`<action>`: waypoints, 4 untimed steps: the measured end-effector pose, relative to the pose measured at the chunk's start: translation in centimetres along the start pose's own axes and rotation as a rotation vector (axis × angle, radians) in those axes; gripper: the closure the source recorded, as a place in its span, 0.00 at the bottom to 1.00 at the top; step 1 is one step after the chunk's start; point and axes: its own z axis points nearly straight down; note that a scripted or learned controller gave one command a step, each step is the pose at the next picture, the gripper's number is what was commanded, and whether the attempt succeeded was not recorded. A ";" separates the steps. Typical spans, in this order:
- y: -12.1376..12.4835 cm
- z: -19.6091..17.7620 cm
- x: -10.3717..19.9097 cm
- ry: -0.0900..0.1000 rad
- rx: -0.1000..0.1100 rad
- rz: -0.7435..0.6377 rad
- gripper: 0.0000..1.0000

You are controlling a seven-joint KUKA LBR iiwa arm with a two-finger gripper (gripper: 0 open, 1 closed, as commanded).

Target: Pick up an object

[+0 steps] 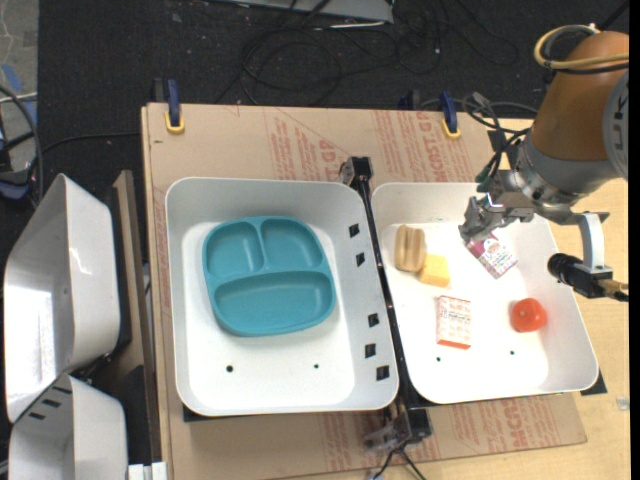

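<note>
Packet [495, 257] label print seems unreadable.

Bench [300, 133] = flat brown board w/ red print, on dark floor. Two shallow white bins sit on it side by side, touching at centre. Left bin [190, 298] holds a teal divided plate [268, 274]. Right bin [560, 363] holds a tan bread piece [409, 247] w/ a yellow block [435, 269] just beside it, a white-red packet [454, 322] nearer, a red tomato-like item [528, 315] to the right, and a pink-white packet [496, 256] at far side. Two clamps, blue w/ yellow, [175, 108] [449, 116] grip bench's far edge.
</note>
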 end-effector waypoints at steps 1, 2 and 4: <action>0.8 0.9 5.8 0.001 0.002 -0.001 1.00; 1.9 -0.1 11.1 0.001 -0.001 -0.001 1.00; 1.9 1.3 21.1 -0.001 0.001 0.001 1.00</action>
